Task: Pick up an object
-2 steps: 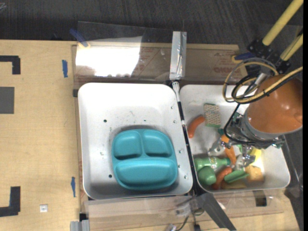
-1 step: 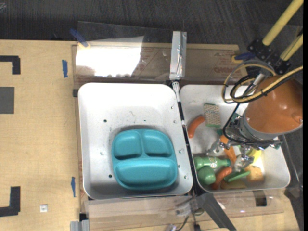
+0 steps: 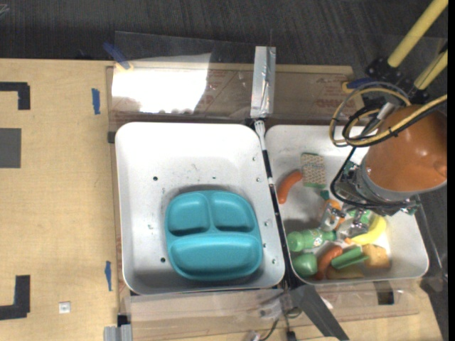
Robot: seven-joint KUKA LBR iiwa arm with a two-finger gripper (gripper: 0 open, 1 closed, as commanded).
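Item: toy food pile — small plastic play pieces heaped in the near end of the right bin. Landmark for all placements: that pile.

Contents, as far as can be told: green rounded pieces on the pile's left edge, an orange carrot-like piece in its middle, a yellow banana-like piece at its right, a tan lump beside that. Pieces touch and overlap; exact count unclear.

Handling, judged: light, rigid, hollow plastic with smooth, likely slippery skins; not fragile. Rounded forms may squirt out of a pinch — the long carrot or banana, taken across its narrow middle, looks the safest hold.

Outliers: an orange sausage lying apart beyond the pile, toward the bin divider; a tan waffle-textured square further beyond it.

Gripper: directly above the pile's far edge, under the orange-banded wrist; whether it is spread or pressed together cannot be told, and nothing is seen pinched.

Left of the pile, across the divider: left bin bearing a teal compartment tray.
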